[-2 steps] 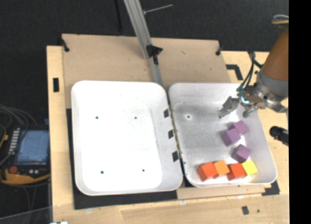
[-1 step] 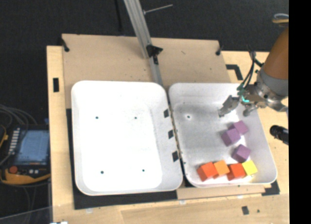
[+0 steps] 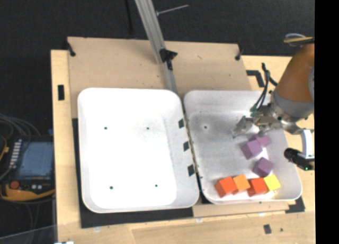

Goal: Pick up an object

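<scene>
Camera view puts my gripper (image 3: 249,124), fingers apart and empty, just beside the upper purple block (image 3: 253,146); I'd centre over it before descending and closing.

Matt foam-like blocks (image 3: 248,184) lie in a scuffed white plastic bin (image 3: 212,132) on a pale wooden bench (image 3: 122,63).

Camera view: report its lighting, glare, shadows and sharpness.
Camera view: even overhead light; the left bin is washed out to near-featureless white, while the right bin shows grey mottling; shadows are faint, close under the purple blocks; the whole frame is soft, and the gripper is blurred beyond detail.
</scene>
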Robot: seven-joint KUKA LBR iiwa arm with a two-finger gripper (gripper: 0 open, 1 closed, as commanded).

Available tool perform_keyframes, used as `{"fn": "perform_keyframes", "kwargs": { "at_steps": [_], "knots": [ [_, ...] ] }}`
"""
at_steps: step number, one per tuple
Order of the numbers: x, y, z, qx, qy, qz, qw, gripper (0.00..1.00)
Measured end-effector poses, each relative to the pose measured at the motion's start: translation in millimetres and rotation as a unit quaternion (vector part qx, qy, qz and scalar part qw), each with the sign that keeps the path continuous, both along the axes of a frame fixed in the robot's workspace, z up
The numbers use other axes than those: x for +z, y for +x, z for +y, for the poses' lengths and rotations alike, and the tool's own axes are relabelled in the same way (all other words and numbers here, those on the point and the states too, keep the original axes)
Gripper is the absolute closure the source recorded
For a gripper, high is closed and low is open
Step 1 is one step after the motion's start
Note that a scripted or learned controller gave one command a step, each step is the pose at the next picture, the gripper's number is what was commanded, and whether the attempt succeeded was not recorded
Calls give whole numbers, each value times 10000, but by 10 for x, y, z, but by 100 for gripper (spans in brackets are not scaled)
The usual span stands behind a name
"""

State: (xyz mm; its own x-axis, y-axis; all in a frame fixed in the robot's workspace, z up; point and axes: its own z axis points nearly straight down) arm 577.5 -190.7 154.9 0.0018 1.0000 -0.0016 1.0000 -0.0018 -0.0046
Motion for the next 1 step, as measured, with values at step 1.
{"fn": "perform_keyframes", "kwargs": {
  "at_steps": [1],
  "knots": [
    [-308,52,-40,-2,-42,-112,9999,0]
  ]
}}
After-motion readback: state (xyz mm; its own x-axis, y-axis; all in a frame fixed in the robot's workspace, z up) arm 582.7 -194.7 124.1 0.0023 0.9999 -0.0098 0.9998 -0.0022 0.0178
